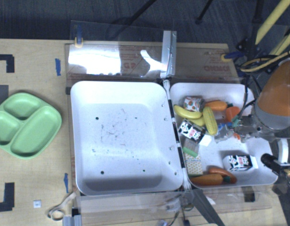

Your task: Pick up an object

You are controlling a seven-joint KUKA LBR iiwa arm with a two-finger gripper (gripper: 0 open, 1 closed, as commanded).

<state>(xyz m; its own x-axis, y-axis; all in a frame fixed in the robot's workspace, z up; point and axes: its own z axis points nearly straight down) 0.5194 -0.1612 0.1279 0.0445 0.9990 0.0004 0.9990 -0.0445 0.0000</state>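
**benchwatcher:** ok walk me through it, biggest stuff first?

**iiwa_arm:** Sure. Biggest is the left shallow white plastic bin (121,135), bare scuffed floor. Next to it, touching along the divider, is the right shallow white plastic bin (239,89), and that's where all the clutter sits. Off on the wooden bench, well apart to the left, there's a green three-compartment plastic plate (25,124). I'm reaching in from the right with my two-finger gripper (239,126) low over the middle of the right bin, and honestly I can't tell how it stands from this angle.

**benchwatcher:** what's the target?

**iiwa_arm:** I'd guess the yellow toy corn cob (209,119), standing lengthwise just beside a yellow toy banana (188,113), near my wrist. There's also an orange toy carrot (209,179) along the front wall and a small black-and-white cow-print carton (239,162) near it.

**benchwatcher:** tricky?

**iiwa_arm:** Corn's probably light, stiff, a bit slick and rounded. I'd pinch across its narrow middle, not the ends, so it doesn't squirt out.
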